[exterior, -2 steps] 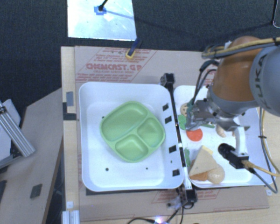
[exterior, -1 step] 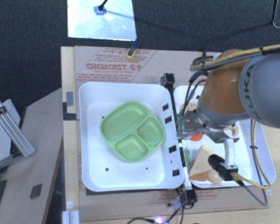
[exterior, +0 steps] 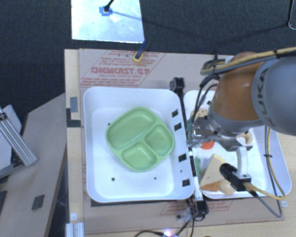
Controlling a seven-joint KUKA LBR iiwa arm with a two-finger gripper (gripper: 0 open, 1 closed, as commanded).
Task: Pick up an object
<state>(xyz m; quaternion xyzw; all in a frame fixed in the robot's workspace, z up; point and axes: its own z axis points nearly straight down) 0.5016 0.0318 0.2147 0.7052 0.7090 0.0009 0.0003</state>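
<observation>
My gripper [exterior: 201,137] reaches down into the left part of the right bin [exterior: 281,174], mostly hidden under the grey wrist and orange band. A small red object [exterior: 207,143] lies right beside it, partly covered. A pale yellow wedge [exterior: 215,168] and a tan bread-like piece [exterior: 212,185] lie nearer the front of the same bin. A speckled round piece [exterior: 201,113] sits behind the gripper. Whether anything is held is hidden by the arm.
The left bin [exterior: 96,181] holds a green divided plate [exterior: 140,138] tilted in its middle. Black clips line the wall between the bins [exterior: 185,147]. A black cable fitting [exterior: 235,177] and yellow hose hang over the right bin's front.
</observation>
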